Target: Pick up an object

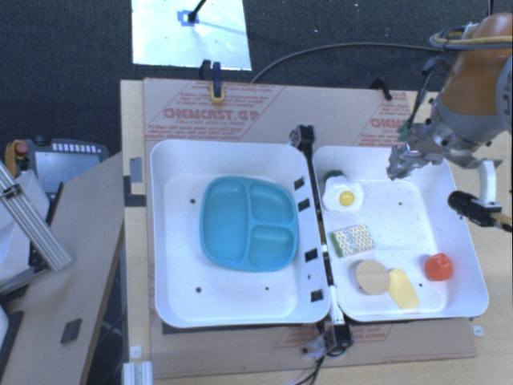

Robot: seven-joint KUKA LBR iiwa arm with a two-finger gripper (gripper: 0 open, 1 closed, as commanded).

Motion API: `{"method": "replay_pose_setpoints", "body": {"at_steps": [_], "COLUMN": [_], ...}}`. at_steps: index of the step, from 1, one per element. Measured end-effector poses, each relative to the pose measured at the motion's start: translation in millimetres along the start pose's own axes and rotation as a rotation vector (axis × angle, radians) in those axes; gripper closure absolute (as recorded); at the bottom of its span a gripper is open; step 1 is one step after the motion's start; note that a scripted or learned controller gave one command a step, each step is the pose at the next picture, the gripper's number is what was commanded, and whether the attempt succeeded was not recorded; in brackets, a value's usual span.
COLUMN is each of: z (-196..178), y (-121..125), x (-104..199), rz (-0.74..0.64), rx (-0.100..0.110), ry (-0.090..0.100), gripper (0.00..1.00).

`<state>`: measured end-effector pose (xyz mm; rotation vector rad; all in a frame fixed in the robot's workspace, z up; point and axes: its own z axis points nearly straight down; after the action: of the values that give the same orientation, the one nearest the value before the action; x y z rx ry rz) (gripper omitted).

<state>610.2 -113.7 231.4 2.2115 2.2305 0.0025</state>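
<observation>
We see two shallow white bins side by side on a board printed with red lettering. We take the right bin (461,251) as our landmark. To its left, sharing a dark divider, sits the left bin (172,239), which holds a blue divided plate (247,224) lying flat near its middle.

The grey arm with its orange band (479,70) reaches in over the right bin's far right corner. Its gripper (398,169) hangs above the bin's far edge, touching none of the items; at this angle we cannot tell how it is set.

Inside the right bin, a toy fried egg (344,196) lies near the far left corner, with a small green piece (334,175) just behind it. A checkered, wafer-like block (353,239) rests by the left wall, about midway. Nearer the front we find a round tan disc (372,277), and a yellow, banana-like piece (403,288) touches its right side. A small red-orange, tomato-like item (438,267) sits apart towards the right wall.
</observation>
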Motion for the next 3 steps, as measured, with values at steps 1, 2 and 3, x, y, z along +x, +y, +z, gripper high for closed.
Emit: {"method": "replay_pose_setpoints", "body": {"at_steps": [1, 2, 3], "z": [7.9, 0.5, 9.6], "y": [-14.1, -22.9, -23.2], "x": [48.6, 110.1, 159.1], "rz": [0.0, -0.003, -0.001], "rx": [0.001, 0.0, 0.001], "ry": [0.001, 0.002, 0.001], "gripper": [1.0, 1.0, 1.0]}}
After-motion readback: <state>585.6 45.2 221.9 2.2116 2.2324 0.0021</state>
